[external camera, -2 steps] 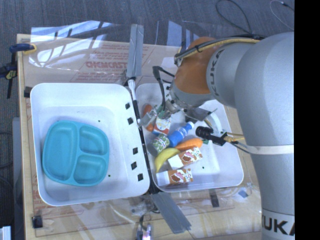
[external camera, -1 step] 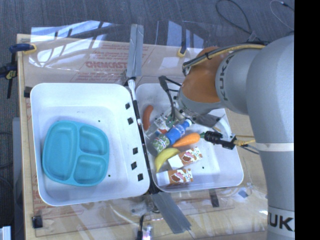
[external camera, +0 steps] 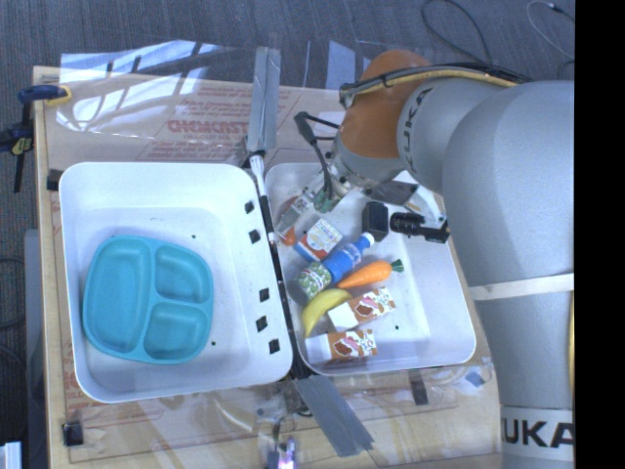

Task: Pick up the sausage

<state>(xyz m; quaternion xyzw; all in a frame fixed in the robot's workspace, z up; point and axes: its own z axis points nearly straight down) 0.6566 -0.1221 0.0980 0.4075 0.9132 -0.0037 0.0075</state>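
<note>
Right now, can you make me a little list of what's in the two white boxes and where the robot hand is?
left bin: a blue divided plate
right bin: a banana, a carrot, a blue bottle, small food packs
packs: one near the bin's front edge, one beside the banana
gripper: low over the back of the right bin
sausage: cannot pick it out for sure
arm: reaches in from the right

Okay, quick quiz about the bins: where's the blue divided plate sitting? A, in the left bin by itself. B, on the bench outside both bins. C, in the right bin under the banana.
A: the blue divided plate lies flat in the left bin, while the banana sits among the clutter in the right bin.
</note>
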